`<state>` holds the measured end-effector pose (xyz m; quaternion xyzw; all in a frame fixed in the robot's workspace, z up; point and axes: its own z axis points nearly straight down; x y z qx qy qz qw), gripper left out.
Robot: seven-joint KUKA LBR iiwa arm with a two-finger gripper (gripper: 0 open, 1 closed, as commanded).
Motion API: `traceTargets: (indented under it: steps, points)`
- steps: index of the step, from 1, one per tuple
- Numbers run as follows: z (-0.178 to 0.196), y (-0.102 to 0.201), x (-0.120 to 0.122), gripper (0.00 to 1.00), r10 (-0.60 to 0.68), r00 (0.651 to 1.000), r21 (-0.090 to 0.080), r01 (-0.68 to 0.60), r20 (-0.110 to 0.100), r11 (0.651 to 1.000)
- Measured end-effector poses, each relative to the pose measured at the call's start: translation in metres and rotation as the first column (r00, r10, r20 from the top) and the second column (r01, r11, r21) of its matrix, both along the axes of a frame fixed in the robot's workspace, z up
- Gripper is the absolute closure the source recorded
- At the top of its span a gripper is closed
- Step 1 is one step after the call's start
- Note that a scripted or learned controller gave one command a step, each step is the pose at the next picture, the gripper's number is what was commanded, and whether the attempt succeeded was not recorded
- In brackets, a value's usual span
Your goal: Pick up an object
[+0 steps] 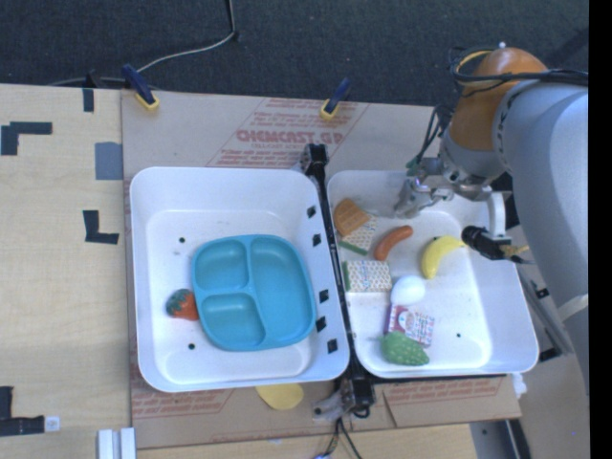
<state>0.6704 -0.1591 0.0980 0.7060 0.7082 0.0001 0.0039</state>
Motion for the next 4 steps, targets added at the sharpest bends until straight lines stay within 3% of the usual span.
traceTargets:
  steps: [1,2,3,4]
  points:
    - [0.000,0.000,0.000,0.00,0.000,1.000,0.000,0.000,-0.001,1.000]
    - [-0.012,0.043,-0.037,0.00,-0.002,1.000,0.003,0.002,-0.004,1.000]
    - [-0.013,0.058,-0.005,0.00,-0.001,1.000,0.001,0.001,-0.022,1.000]
    - [-0.013,0.039,-0.003,0.00,-0.001,1.000,0.005,0.001,-0.011,1.000]
